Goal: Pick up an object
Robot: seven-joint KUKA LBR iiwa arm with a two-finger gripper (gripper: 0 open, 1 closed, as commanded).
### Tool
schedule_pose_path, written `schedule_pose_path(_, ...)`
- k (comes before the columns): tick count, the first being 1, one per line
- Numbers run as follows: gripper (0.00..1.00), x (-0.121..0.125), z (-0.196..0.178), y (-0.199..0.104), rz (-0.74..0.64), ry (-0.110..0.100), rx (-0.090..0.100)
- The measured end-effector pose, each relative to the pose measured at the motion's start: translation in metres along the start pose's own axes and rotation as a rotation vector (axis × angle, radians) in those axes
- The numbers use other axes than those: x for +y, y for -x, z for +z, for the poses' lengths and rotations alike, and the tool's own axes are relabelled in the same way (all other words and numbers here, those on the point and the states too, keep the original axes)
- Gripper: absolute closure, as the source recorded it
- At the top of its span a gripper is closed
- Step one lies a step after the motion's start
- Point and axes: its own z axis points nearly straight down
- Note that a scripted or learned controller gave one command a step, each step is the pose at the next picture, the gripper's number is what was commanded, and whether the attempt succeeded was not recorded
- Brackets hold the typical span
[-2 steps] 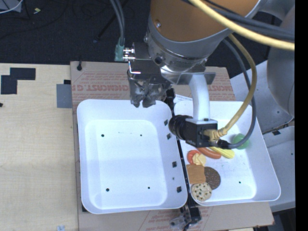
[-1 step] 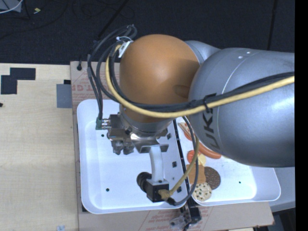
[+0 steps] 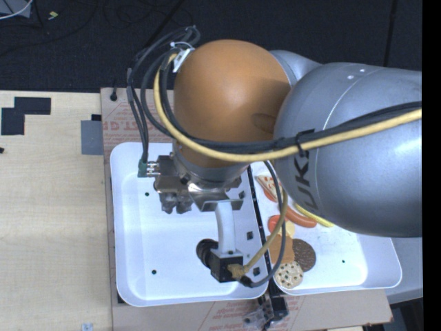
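Grey and orange, the arm (image 3: 324,150) leans in from the right and covers most of the bench. Its gripper (image 3: 178,202) hangs over the far part of the left bin (image 3: 155,254); from where I stand I cannot tell whether it is released or clenched. The toy food lies in the right bin (image 3: 348,264), apart from the gripper: a reddish sausage (image 3: 295,216) partly under the arm, a brown cookie (image 3: 304,254) nearer, and a pale dotted cracker (image 3: 288,275) just beside the cookie at the near edge.
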Motion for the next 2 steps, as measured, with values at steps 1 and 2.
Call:
schedule_pose_path(1, 1.0, 0.023, -0.021, -0.001, -0.002, 0.003, 0.001)
schedule_pose_path(2, 1.0, 0.029, -0.042, 0.0, 0.002, 0.002, 0.001)
